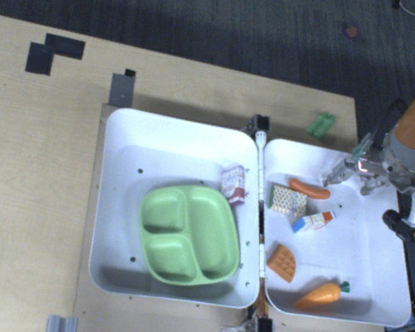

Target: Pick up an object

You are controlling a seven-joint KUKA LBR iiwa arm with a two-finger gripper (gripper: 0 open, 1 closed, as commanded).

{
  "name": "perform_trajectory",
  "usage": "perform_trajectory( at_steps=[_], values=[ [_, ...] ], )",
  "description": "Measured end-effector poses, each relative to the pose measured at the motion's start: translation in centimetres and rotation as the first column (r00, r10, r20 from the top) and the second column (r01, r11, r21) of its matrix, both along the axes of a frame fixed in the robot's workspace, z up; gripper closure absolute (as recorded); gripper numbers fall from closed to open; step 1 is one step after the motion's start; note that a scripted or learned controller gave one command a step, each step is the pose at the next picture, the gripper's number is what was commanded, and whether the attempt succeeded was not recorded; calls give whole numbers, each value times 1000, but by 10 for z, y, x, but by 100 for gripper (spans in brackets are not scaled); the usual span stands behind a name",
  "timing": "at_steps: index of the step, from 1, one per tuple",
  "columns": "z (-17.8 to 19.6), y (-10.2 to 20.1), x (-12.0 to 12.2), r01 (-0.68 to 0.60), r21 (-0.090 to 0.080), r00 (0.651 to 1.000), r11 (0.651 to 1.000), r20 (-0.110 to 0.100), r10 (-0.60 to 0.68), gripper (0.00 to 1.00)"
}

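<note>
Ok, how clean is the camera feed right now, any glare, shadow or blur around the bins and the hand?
Camera view: lighting is soft and even, no hard glare on the left bin or right bin; faint shadows sit under the green plate and the carrot; the hand looks slightly blurred, so its details are hard to read; small items such as the hot dog are soft, low-resolution.

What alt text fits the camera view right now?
The grey arm's gripper hovers at the right white bin's upper edge, near an orange hot dog, holding nothing visible. The left white bin holds a green divided plate.
</note>
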State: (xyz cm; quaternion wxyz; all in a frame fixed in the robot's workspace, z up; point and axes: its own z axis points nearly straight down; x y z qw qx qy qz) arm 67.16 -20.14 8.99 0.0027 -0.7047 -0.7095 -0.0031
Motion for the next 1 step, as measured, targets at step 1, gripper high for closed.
perform_trajectory(
  at_steps=[1],
  values=[
    [-1,0,0,-1,0,1000,1000,-1,1,0]
  ],
)
